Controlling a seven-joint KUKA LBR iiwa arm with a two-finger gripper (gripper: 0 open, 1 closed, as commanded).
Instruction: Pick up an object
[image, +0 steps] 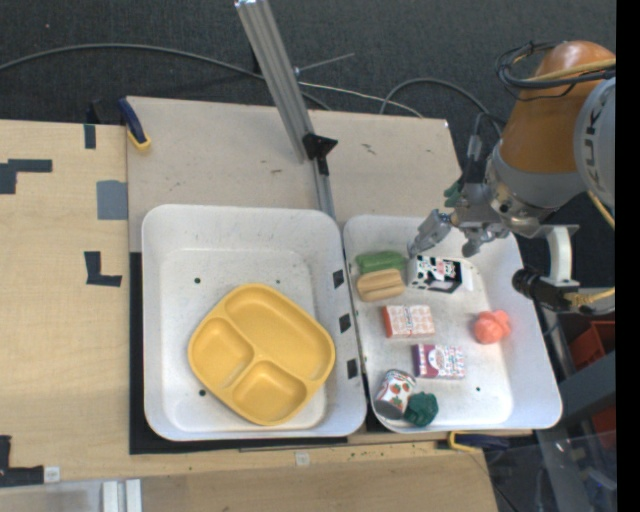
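My gripper hangs over the back of the right bin, fingers spread apart with nothing between them. Just below it lies a black-and-white cow-pattern carton. To the left sit a green block and a tan bun-like piece. Further forward are a pink-and-white box, a purple-and-white carton, an orange-pink fruit, a round patterned can and a dark green lump.
A yellow divided plate lies in the left bin. A grey metal post slants up from between the bins at the back. Cables run across the dark floor behind the bench.
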